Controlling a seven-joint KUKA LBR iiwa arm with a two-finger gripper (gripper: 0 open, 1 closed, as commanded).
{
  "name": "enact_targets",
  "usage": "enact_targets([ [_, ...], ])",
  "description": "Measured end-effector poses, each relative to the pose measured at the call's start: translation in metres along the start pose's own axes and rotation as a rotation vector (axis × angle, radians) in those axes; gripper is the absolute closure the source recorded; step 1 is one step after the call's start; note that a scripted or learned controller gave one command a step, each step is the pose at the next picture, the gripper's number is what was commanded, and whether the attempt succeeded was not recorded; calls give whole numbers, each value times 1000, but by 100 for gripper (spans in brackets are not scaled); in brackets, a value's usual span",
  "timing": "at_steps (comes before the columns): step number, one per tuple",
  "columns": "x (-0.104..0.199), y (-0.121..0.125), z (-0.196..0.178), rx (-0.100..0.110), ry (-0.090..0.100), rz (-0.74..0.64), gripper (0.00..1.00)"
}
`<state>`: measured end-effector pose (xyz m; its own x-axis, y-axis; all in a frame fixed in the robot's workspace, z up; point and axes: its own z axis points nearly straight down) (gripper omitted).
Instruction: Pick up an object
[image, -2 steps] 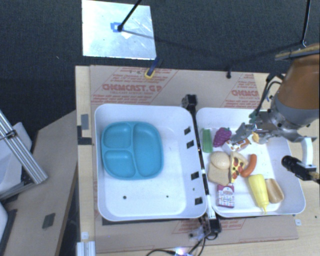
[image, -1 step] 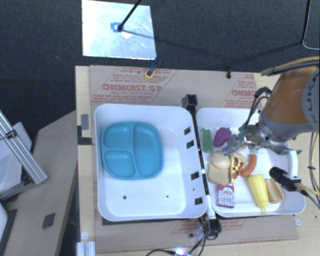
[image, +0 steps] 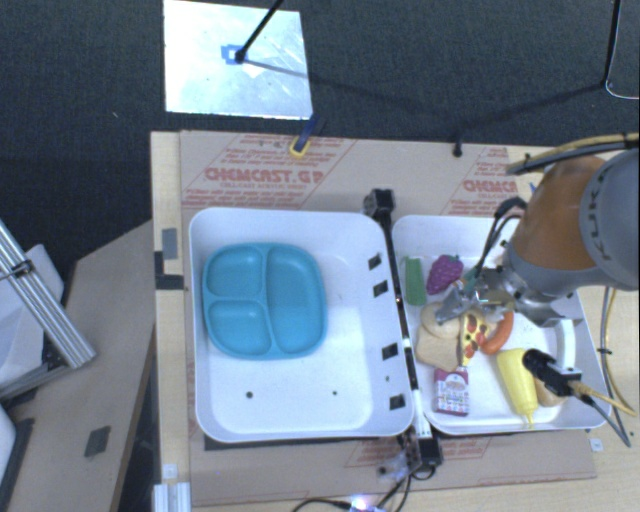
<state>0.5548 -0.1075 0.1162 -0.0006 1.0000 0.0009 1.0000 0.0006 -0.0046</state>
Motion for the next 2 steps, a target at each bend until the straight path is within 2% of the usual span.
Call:
enact_targets([
  [1, -1, 8, 24, -31, -7, -2, 0],
  [2, -2, 10, 10, -39, -10, -2, 100],
])
